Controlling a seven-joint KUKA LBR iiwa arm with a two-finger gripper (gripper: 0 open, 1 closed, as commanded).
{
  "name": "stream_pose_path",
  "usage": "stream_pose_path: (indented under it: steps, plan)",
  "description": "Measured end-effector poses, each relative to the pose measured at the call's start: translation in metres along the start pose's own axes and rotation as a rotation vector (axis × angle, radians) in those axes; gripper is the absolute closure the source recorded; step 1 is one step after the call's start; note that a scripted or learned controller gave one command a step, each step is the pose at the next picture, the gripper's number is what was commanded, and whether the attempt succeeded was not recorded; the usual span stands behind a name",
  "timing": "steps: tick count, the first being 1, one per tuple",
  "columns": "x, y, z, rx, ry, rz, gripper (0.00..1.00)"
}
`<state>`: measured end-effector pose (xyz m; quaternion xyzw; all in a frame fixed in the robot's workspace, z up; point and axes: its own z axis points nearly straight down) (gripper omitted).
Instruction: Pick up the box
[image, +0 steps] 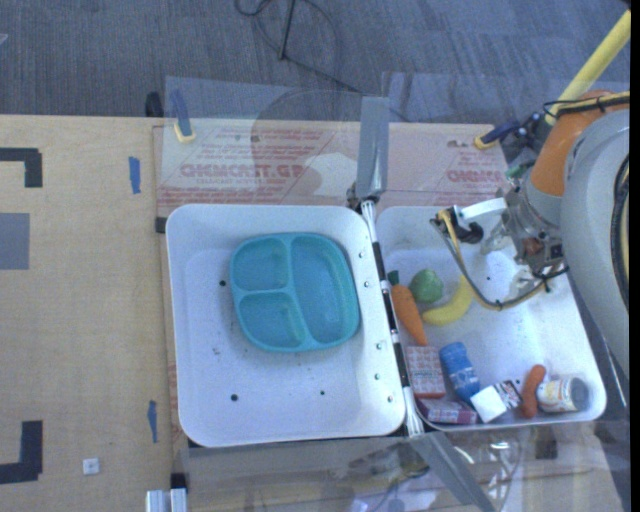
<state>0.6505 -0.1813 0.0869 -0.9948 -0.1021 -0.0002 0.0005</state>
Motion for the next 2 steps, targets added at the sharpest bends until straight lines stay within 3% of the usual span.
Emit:
stream_pose_path:
  steps: [1, 2]
  plan:
    - [0.016, -0.045, 0.0, 0.001, 0.0, 0.0, 0.0]
    - [-0.118, 0.007, 0.0, 0.005, 0.001, -0.033, 0.0]
